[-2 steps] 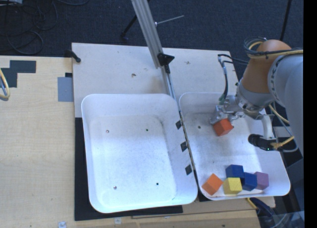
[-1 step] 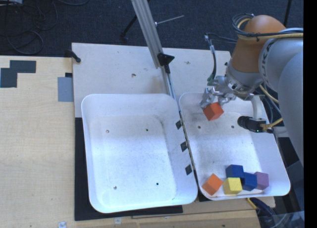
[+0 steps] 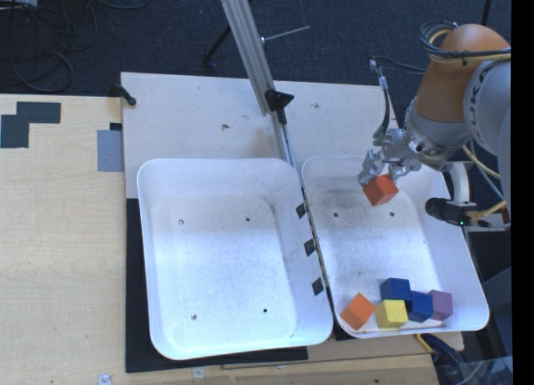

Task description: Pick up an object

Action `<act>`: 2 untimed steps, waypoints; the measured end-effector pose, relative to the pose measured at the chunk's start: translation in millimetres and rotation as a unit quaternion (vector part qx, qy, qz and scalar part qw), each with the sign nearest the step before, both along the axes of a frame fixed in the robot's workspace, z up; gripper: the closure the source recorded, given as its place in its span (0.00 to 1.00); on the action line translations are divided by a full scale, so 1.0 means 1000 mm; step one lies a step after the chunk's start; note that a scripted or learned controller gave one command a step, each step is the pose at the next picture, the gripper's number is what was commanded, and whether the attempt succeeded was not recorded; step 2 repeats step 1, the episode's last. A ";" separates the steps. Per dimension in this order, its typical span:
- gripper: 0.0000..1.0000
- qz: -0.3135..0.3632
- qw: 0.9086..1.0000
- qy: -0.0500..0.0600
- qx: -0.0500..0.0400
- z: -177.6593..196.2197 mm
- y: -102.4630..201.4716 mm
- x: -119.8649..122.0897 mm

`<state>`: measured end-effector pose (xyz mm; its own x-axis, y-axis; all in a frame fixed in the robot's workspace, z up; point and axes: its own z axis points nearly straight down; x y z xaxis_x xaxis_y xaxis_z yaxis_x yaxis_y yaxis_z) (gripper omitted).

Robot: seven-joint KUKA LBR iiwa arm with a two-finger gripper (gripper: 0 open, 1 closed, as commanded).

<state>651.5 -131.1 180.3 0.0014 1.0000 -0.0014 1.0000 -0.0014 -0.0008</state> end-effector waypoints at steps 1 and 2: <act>1.00 0.003 1.000 -0.001 0.002 0.048 0.067 -0.019; 1.00 0.003 1.000 -0.001 0.002 0.048 0.067 -0.019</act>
